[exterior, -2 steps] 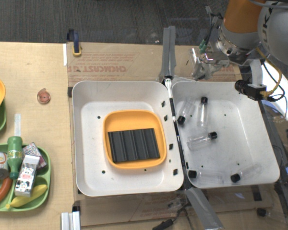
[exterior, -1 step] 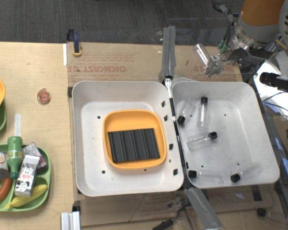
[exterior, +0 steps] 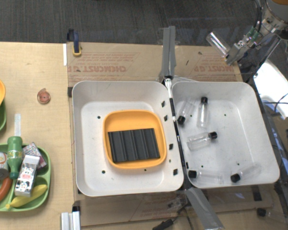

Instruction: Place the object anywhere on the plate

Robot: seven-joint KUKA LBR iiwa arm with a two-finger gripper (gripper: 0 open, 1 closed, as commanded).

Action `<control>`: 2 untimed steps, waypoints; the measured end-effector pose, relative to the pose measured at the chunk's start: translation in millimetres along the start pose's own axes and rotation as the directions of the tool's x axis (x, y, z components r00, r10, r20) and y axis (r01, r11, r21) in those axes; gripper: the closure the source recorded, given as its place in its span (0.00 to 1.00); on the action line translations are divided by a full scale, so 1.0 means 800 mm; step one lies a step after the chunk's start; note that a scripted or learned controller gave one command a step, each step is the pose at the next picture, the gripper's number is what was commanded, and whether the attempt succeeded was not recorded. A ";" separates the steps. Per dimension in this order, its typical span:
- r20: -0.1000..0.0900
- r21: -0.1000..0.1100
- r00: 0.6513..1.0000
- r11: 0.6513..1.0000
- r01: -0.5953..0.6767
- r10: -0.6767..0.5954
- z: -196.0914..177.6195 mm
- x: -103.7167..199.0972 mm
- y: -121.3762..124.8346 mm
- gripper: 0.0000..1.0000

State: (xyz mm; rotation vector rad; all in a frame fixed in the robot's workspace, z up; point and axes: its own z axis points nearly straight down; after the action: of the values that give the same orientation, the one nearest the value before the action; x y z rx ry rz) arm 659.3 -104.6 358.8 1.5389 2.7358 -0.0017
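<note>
1. Grey and orange, the arm point(exterior: 277, 4) hangs at the camera view's top right corner, above and behind the right bin point(exterior: 259, 128), its wrist angled down to the left.
2. The gripper point(exterior: 220, 46) pinches a clear vial point(exterior: 216, 42) between its fingers, held tilted above the cardboard beyond the bin's far rim.
3. The yellow plate point(exterior: 134, 123) sits in the left bin point(exterior: 86, 128), well apart from the gripper, down and to the left; a dark ribbed block point(exterior: 134, 145) lies on it.
4. More clear vials with black caps lie in the right bin: one point(exterior: 202, 110) near the far side, one point(exterior: 201, 139) midway, one point(exterior: 181, 114) by the divider, others along the near wall.
</note>
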 end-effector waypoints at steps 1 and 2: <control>0.002 -0.001 0.940 0.940 0.342 -0.342 -0.092 -0.074 -0.045 1.00; 0.004 -0.002 0.756 0.756 0.655 -0.655 -0.101 -0.121 -0.086 1.00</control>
State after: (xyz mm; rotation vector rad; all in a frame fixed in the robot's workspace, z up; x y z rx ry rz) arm 650.3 -222.8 439.6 0.4850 3.0979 -0.0012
